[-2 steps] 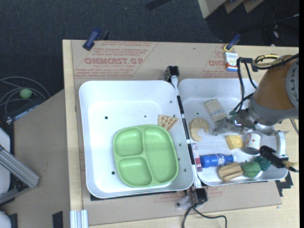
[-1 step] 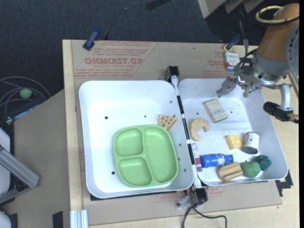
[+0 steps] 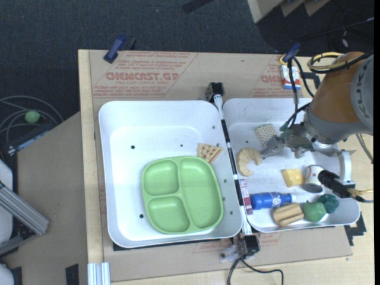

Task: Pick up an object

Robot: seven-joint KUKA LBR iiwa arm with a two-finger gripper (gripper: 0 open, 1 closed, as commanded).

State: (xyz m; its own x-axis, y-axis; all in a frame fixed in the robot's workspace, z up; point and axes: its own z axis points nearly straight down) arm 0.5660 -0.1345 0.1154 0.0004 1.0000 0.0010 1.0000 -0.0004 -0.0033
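White plastic bins sit side by side: from the croissant (image 3: 249, 160) near the right bin's (image 3: 237, 113) left wall, the open, empty gripper (image 3: 284, 145) should centre over one item, then close squarely to avoid neighbours.

1. Both bins (image 3: 119, 159) are showing smooth, faintly glossy white plastic.
2. The green plate (image 3: 180, 193) is looking like matt, smooth plastic.
3. The bench top (image 3: 148, 73) is appearing as printed brown paper.
4. The blue bottle (image 3: 270, 200) is shining glossily.
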